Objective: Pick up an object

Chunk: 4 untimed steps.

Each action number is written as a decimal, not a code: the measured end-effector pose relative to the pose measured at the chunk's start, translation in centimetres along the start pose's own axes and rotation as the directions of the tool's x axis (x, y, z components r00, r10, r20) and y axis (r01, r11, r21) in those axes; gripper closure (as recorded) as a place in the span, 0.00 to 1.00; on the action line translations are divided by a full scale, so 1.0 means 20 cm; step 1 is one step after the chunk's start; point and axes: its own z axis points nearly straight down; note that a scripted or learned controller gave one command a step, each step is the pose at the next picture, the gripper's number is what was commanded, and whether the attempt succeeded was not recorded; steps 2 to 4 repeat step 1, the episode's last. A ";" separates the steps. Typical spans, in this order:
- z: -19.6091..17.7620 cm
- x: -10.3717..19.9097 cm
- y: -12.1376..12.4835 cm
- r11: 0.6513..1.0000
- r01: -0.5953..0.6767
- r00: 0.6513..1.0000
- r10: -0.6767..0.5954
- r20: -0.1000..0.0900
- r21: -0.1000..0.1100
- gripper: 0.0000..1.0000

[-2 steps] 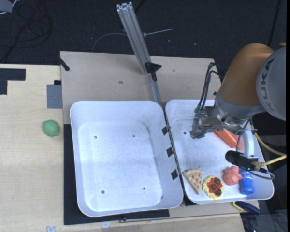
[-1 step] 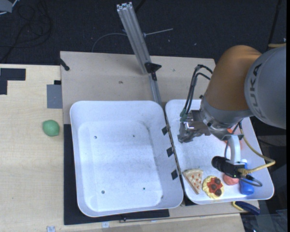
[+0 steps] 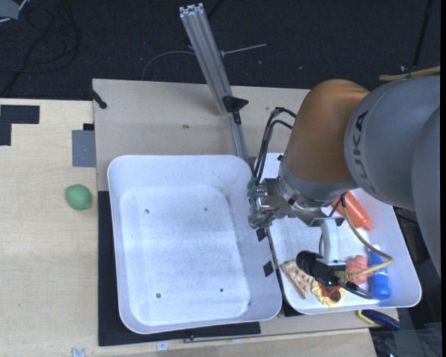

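Green ball [image 3: 79, 197]: far left, out on the wooden bench top, well apart from both bins.
Dark patches [image 3: 13, 121]: upper left on the bench, black and grey squares lying flat.
Left bin [image 3: 134, 171]: white, shallow, a few dark specks on its floor.
Metal rail [image 3: 212, 58]: slanting from top centre down toward the gap between the bins.
Arm [image 3: 379, 147]: coming in from the right, grey body, orange band [image 3: 323, 136] bulging above the wrist, hanging over the right bin's upper left part.
Cables [image 3: 271, 136]: black loops along the orange band's left side, running down to the wrist.
Gripper [image 3: 328, 262]: pointing down into the right bin, just above the cluster of objects; fingers hard to read from here, open or closed cannot be told.
Right bin [image 3: 409, 292]: white, mostly covered by the arm, lower corner visible.
Objects in right bin: orange piece [image 3: 357, 213] near the arm's edge; lower down a tight heap with a black item [image 3: 310, 262], a red piece [image 3: 354, 262], a blue piece [image 3: 380, 284] and a yellowish slice [image 3: 300, 277], all touching or overlapping near the bin's front rim.
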 end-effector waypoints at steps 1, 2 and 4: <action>-0.07 0.19 -0.10 1.000 -0.001 1.000 0.001 0.000 -0.002 1.00; -0.07 0.19 -0.10 1.000 -0.001 1.000 0.001 0.000 -0.002 1.00; -0.07 0.19 -0.10 1.000 -0.001 1.000 0.001 0.000 -0.002 1.00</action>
